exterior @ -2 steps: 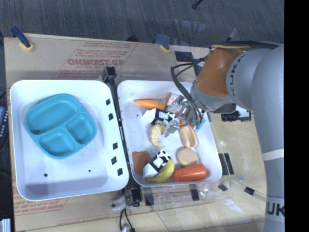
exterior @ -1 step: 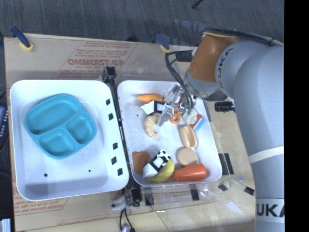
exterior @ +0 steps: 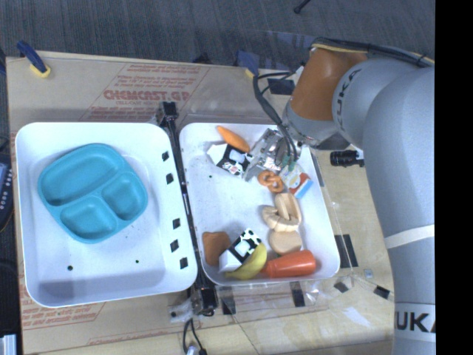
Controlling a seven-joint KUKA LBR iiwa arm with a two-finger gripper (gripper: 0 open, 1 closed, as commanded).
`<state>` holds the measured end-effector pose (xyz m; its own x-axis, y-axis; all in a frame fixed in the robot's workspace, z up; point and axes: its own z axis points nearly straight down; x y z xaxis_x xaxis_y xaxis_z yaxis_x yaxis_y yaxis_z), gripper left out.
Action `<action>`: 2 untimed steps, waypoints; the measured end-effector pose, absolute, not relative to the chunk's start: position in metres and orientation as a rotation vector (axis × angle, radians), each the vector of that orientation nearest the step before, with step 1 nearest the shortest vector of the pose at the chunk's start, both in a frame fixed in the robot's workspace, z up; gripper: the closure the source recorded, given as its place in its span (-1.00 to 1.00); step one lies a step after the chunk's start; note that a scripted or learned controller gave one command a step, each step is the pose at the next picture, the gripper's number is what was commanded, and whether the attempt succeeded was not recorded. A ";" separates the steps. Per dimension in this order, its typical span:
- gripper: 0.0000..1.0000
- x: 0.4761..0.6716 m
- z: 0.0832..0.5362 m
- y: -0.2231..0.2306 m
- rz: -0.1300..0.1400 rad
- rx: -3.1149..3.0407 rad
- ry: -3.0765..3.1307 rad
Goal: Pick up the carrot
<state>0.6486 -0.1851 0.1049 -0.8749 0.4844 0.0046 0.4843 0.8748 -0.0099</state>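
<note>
The carrot, small and orange, lies at the far edge of the right bin, its tip pointing to the upper left. My gripper hangs low over the far right part of that bin, just right of the carrot and apart from it. A black-and-white piece lies between the carrot and the gripper. Nothing shows as held.
Near the gripper lie an orange ring and a red-blue-white item. Tan pieces, a long red-orange piece, a banana and a brown piece crowd the near end. The left bin holds a blue divided plate.
</note>
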 end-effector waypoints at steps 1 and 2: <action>1.00 0.631 0.160 -0.114 0.001 -1.277 -2.869; -1.00 0.631 0.159 -0.114 0.002 -1.278 -2.868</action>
<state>0.6312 -0.1140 0.1591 -0.6685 0.7437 0.0014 0.7437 0.6685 -0.0017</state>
